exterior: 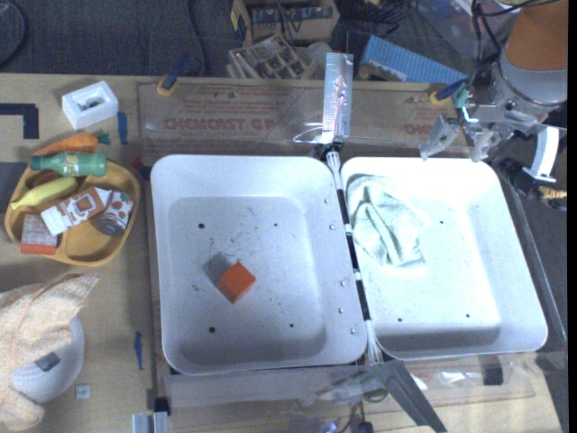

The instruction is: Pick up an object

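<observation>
From above, the surface (270, 106) carries two shallow white bins side by side. In the left bin (180, 197) an orange block (238, 281) lies on the floor a little left of the middle, with a small grey piece (217, 265) touching its upper-left side. In the right bin (514, 314) a crumpled pale cloth (386, 222) with greenish marks lies in the upper-left part, near the wall shared with the other bin. The gripper (458, 139) hangs over the far rim of the right bin, near its upper-right corner, well apart from both the cloth and the block; its two fingers are spread apart with nothing between them. Left of the bins a yellow bowl (90, 251) holds toy food, and a white box (90, 105) sits beyond it.
</observation>
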`<action>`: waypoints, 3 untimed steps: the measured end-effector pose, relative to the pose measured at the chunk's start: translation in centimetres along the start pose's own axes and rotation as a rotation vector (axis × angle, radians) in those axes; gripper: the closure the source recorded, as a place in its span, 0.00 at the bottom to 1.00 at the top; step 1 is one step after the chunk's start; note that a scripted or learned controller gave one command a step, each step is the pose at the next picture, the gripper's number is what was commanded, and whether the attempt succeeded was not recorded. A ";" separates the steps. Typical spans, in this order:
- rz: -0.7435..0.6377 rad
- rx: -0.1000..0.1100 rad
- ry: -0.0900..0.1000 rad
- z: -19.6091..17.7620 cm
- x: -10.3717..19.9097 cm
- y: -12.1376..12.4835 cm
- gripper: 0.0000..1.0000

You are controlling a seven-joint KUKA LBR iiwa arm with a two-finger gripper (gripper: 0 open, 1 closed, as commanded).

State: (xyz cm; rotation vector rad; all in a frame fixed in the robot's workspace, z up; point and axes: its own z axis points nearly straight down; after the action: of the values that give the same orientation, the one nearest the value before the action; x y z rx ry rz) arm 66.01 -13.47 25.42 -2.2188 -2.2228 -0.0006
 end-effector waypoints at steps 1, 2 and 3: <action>-0.162 0.000 -0.001 5.9 8.7 -3.9 0.00; -0.214 0.002 0.000 4.7 9.5 -5.0 0.00; -0.179 0.001 0.000 6.5 3.9 -8.0 0.00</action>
State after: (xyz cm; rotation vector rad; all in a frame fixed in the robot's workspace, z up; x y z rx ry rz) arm 58.04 -9.56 18.94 -2.0112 -2.4115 0.0008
